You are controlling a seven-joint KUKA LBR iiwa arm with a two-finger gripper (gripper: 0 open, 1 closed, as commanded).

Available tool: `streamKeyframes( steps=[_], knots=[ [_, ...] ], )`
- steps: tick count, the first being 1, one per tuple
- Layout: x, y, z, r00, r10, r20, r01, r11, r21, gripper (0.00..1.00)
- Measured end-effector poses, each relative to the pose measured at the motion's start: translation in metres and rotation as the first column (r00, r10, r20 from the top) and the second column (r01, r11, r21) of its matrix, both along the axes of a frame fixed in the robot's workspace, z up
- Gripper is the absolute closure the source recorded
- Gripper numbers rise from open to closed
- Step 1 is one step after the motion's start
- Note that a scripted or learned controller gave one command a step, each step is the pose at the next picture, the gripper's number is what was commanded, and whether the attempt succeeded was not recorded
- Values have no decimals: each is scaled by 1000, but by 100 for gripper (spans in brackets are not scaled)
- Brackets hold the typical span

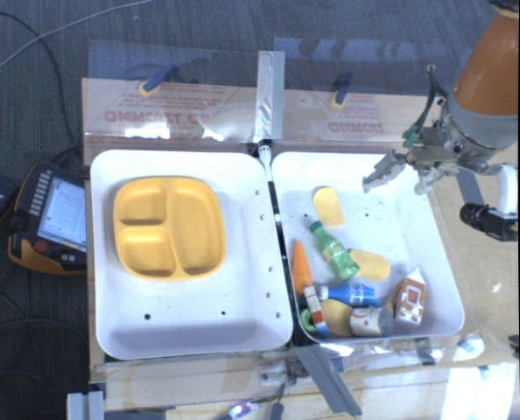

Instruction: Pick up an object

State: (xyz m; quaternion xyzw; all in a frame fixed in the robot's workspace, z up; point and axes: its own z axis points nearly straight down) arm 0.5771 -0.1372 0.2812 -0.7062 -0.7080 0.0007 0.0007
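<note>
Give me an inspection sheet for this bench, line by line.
Surface: two white bins side by side, left bin, right bin.
Job's things: in the right bin, green bottle, carrot, yellow piece, small carton, more heaped at the near end.
Clutter: yellow divided tray in the left bin.
Grippers: tool above the right bin's far right corner, holding nothing.
Cables: one on the floor.
Surroundings: pendant left of the bench.

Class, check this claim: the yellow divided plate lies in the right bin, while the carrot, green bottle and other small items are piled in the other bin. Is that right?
Not quite. The camera view shows the yellow divided plate in the left bin, not the right one. The carrot, green bottle and other small items are piled in the other bin, the right bin.
</note>
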Motion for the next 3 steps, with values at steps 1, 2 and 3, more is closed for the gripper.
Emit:
streamKeyframes(
  steps=[1,2,3],
  knots=[
    [41,52,-79,982,187,0,-187,982,0,0],
    [34,35,-188,993,119,1,-119,993,1,0],
    [33,35,-180,993,118,-1,-118,993,3,100]
  ],
)
